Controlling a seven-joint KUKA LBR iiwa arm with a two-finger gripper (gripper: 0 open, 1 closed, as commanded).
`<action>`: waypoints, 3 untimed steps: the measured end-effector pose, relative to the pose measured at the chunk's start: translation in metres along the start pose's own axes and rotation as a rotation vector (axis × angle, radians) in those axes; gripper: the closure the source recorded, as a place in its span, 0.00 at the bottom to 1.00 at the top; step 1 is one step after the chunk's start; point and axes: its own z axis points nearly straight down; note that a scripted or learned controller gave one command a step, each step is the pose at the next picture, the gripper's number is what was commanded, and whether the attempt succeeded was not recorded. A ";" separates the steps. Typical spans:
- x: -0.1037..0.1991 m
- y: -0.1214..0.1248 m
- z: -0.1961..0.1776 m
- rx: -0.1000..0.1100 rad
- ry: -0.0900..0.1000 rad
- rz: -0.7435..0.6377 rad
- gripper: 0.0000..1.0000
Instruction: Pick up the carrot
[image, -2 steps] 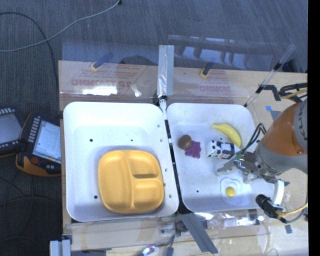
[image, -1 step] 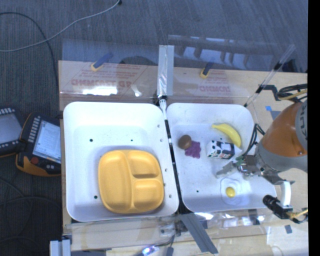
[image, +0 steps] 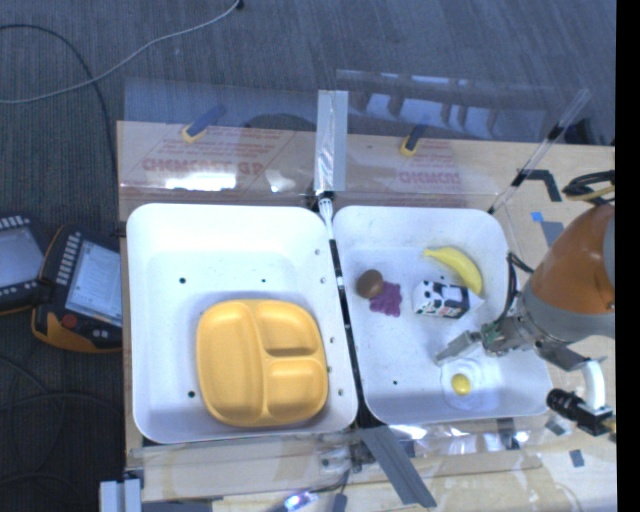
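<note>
My gripper (image: 458, 347) reaches in from the right and hangs low over the right bin (image: 400, 395), near its front right part. It sits just above a fried-egg toy (image: 461, 382) and just below a black-and-white cow-patterned carton (image: 441, 298). A small greenish bit (image: 492, 337) shows at the gripper's base; I cannot tell what it is. The orange band of the arm (image: 580, 270) covers the bin's right edge and whatever lies beneath it.
The right bin also holds a banana (image: 456, 265) at the back, a brown kiwi (image: 370, 282) and purple grapes (image: 386, 299) near the divider. A yellow divided plate (image: 262, 360) lies in the left bin (image: 180, 250).
</note>
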 end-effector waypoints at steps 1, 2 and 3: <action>-0.005 0.000 0.000 0.001 0.002 -0.149 0.00; -0.006 0.003 -0.010 -0.007 -0.006 -0.150 1.00; -0.006 0.003 -0.010 -0.007 -0.005 -0.150 0.00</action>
